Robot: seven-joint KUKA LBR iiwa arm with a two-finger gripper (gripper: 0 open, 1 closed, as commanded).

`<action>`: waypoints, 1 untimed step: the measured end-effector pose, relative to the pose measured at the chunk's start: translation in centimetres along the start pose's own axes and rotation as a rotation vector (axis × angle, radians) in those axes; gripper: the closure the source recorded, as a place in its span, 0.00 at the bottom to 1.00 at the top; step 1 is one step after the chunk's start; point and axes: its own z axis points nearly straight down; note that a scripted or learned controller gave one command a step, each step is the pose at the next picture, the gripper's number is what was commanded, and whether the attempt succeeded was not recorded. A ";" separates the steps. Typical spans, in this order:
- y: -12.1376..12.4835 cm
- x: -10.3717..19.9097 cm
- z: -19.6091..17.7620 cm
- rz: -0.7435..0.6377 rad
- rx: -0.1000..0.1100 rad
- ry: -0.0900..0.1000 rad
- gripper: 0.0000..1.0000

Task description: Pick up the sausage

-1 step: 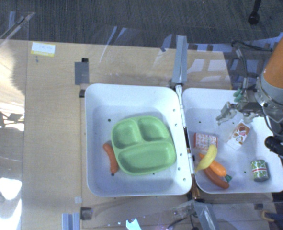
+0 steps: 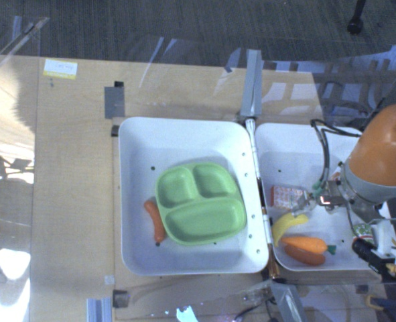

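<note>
1. bench (image 2: 63, 180): pale wood-grain top, smooth, w/ two shallow white plastic bins side by side, rounded corners.
2. left bin (image 2: 137, 247): holds a green divided plate (image 2: 201, 203), glossy plastic, rounded-square shape w/ three compartments, two small at the far side & one large at the near side.
3. sausage (image 2: 155, 220): short orange-red cylinder, smooth skin, lies on the left bin floor touching the plate's left edge, partly tucked under its rim.
4. right bin (image 2: 285, 146): yellow banana (image 2: 287, 224), curved, smooth; just beside it at the near side an orange carrot (image 2: 305, 249), tapered oval w/ small green stub at its right end; a flat reddish printed packet (image 2: 288, 196) at the far side of the banana.
5. end effector (image 2: 317, 196): metallic, over the right bin near the packet & banana, well apart from the sausage; can't tell how far apart it stands, too small & cluttered.
6. arm: grey w/ rounded orange band, enters from the right, cables looped round it.
</note>
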 end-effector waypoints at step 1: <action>5.7 -5.0 4.5 0.042 -0.020 -0.005 0.00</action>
